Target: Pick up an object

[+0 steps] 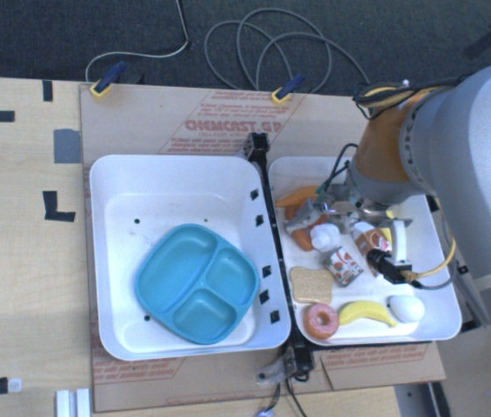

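My gripper [336, 213] is down inside the right bin [441, 324], among the toy foods at its back half. Beside it lie an orange piece [295, 201] and a white round piece [321, 237], which seems to touch the gripper's lower end. A small printed carton [343, 266] sits just in front of the gripper. Nearer the front edge are a slice of toast [311, 283], a pink doughnut [321, 321], a banana [367, 313] and a white egg [405, 307]. The wrist hides whatever lies right under it.
The left bin [115, 189] holds a blue divided plate [196, 282]. A black divider [267, 233] runs between the bins. Cables [271, 50] loop on the dark floor behind the bench. The arm's grey body [471, 172] covers the right bin's far right side.
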